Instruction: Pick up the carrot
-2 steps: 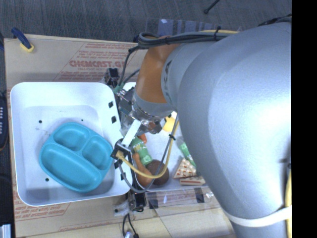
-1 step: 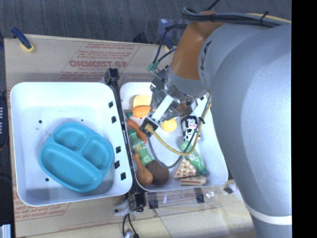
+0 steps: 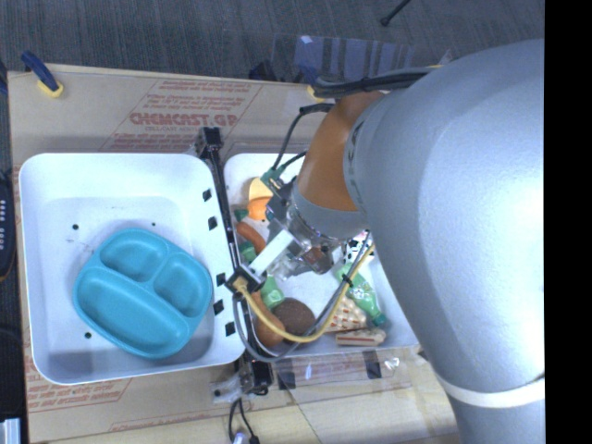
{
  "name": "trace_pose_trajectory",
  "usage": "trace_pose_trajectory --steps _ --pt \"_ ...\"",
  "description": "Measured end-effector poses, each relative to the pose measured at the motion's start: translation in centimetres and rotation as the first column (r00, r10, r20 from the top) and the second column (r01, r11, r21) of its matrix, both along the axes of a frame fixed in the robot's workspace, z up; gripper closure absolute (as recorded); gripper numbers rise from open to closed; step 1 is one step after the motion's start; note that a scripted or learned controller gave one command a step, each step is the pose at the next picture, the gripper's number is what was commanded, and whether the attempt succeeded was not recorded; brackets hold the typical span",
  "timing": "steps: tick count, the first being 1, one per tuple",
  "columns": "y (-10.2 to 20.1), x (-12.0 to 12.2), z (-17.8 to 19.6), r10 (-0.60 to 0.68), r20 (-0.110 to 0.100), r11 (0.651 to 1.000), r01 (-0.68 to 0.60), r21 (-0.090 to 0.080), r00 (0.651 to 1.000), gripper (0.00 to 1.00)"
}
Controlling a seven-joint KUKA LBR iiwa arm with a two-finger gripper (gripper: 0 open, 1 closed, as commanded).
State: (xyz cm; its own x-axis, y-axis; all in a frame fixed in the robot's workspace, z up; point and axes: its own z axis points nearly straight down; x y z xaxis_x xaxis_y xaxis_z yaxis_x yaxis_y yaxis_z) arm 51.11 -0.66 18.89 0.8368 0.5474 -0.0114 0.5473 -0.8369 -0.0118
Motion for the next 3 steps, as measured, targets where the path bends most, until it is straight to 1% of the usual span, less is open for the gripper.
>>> trace_pose_trajectory --steps 1,2,3 --pt "-0.8 3.7 8.4 0.137 0.011 0.991 -0.137 -0.002 0.990 1.00" --pt "5.3 -1.1 0.0 0.384 0.001 0.923 -0.384 0.003 0.923 1.00" --pt "4.1 -3.5 6.1 0.618 0.010 0.786 -0.618 0.001 0.786 1.00"
